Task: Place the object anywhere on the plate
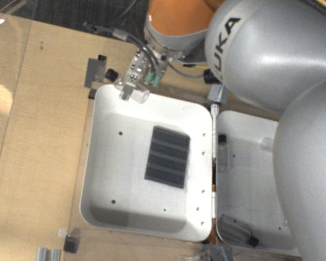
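The gripper hangs over the far left corner of the left bin, just at its rim. Whether it is open, closed or holding something I cannot tell, because its tip is small and seen from above. A pale, half-clear bit sits right at the tip, and it may be the object or only a part of the gripper itself. The only thing lying in the left bin is a dark ribbed slab near the middle, which I take to be the plate. If the object is at the tip, then the step in hand is the carry, and the next move calls for bringing the gripper toward the middle of the bin, above the slab, lowering it and letting go there. The way from the corner to the slab looks free, and only the bin rim is close under the gripper. The right bin holds a grey flat thing at its near left corner and a small clear piece by its left wall. If the object is one of these, the grasp is not yet made. The thick arm covers much of the right bin. A black block stands on the bench near the gripper.
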`<action>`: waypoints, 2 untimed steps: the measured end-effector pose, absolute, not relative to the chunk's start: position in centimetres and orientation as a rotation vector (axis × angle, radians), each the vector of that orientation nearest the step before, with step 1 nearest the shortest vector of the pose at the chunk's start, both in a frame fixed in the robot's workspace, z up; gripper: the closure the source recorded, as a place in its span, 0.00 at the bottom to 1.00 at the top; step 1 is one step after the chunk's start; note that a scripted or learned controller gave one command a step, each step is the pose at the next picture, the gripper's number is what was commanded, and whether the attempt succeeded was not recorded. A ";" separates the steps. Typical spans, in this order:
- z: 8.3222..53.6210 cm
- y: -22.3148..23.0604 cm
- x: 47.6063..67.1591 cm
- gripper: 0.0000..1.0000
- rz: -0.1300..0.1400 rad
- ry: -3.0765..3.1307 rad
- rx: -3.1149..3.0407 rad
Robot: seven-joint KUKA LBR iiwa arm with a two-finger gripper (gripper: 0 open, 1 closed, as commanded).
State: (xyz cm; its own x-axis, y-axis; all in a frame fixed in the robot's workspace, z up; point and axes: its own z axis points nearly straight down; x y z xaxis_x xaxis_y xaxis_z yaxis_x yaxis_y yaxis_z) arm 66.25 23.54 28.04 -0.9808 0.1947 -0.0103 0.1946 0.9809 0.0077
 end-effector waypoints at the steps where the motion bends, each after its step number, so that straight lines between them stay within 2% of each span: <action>1: 23.5 23.6 66.2 1.00 0.007 3.133 0.080; 2: 29.7 23.6 66.8 1.00 0.010 3.128 0.083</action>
